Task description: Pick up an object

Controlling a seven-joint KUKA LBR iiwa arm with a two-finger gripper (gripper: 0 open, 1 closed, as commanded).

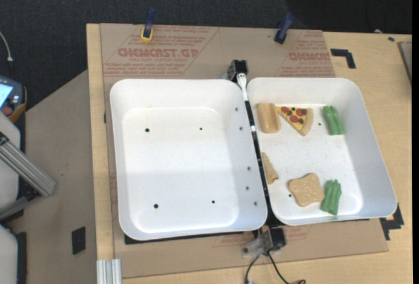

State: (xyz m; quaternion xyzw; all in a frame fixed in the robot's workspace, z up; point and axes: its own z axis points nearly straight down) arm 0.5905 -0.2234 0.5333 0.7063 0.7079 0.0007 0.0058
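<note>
The left bin (177,158) sits beside the right bin (366,145), which carries every item. Along its left wall lie a bread roll (267,117) and a tan wedge (268,168); a pizza slice (296,118) sits near the far edge — a toast slice (306,190) near the front. Two green pieces, (333,120) and (331,197), line the right side.

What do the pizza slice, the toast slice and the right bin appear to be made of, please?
Pizza slice: probably moulded plastic toy, with flat painted-looking topping colours. Toast slice: likely plastic or foam, matte tan with a speckled face. Right bin: seemingly thin formed white plastic, smooth, with rounded rims.
</note>
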